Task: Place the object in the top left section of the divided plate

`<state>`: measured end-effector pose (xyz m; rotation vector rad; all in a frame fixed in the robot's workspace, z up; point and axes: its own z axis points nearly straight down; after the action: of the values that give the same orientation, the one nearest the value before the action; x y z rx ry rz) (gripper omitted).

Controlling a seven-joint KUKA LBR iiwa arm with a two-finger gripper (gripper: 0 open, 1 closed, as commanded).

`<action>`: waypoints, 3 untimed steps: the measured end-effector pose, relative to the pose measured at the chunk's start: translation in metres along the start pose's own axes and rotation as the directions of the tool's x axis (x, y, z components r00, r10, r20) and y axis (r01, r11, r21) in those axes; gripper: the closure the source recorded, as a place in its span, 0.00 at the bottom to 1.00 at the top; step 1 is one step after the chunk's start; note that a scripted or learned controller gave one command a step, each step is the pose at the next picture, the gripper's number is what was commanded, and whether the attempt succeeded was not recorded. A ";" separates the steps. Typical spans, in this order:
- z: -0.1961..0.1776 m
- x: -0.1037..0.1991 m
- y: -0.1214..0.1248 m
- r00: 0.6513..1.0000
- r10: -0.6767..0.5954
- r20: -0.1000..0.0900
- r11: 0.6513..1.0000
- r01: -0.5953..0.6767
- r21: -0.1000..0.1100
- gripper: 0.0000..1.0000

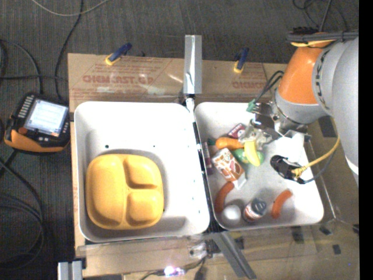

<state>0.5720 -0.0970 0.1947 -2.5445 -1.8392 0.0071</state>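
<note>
Cardboard w/ red print, illegible; gripper over right bin.

yellow divided plate in left bin, gripper over cluttered right bin

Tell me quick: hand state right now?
Hand: cannot be told; it sits low over the toy food pile in the right bin.

This looks like a robotics lab: a brown cardboard-covered bench held by blue and yellow spring clamps, an orange-and-black handheld control pendant with a lit screen, and loose cables on what seems dark grey carpet.
</note>
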 end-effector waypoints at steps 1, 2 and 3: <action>-0.029 0.076 -0.054 0.998 -0.057 -0.001 0.998 0.057 0.000 1.00; -0.010 0.138 -0.099 0.980 -0.198 0.000 0.980 0.198 0.000 1.00; 0.012 0.131 -0.113 0.884 -0.468 -0.001 0.884 0.468 -0.001 1.00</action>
<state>0.5057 0.0630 0.1824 -2.0252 -2.3976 0.0046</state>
